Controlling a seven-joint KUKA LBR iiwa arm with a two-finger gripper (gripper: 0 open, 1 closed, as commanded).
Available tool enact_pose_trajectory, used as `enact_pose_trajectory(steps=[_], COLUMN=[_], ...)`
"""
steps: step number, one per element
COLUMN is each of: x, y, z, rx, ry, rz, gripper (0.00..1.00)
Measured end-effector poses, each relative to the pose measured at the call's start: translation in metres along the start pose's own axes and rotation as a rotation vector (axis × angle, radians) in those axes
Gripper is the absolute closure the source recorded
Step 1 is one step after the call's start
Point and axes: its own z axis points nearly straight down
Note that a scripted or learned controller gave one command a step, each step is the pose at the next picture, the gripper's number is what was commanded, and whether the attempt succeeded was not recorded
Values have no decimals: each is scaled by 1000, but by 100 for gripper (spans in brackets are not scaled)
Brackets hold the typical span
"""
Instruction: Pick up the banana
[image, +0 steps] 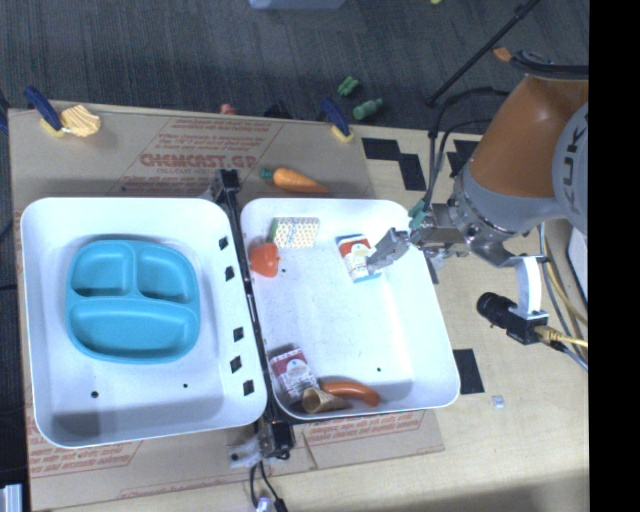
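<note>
My gripper hangs over the right bin near its far right corner. Its tip is right beside a small red, white and blue carton. Other items lie in this bin. A checkered yellow-green block and a red round piece are at the far left. A red packet, a brown cone-shaped piece and a long orange-red piece lie along the near edge.
The left bin holds a blue divided tray. An orange carrot lies on the cardboard behind the right bin. A pale yellow lump sits by a blue clamp at the far left corner.
</note>
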Motion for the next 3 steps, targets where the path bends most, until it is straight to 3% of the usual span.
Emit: enact_pose_trajectory(steps=[1,2,3], x=[69,52,52], y=[-23,59,19], z=[95,194,194], rx=[3,1,1], ry=[1,-1,1], rz=[19,4,-183], gripper=[0,0,0])
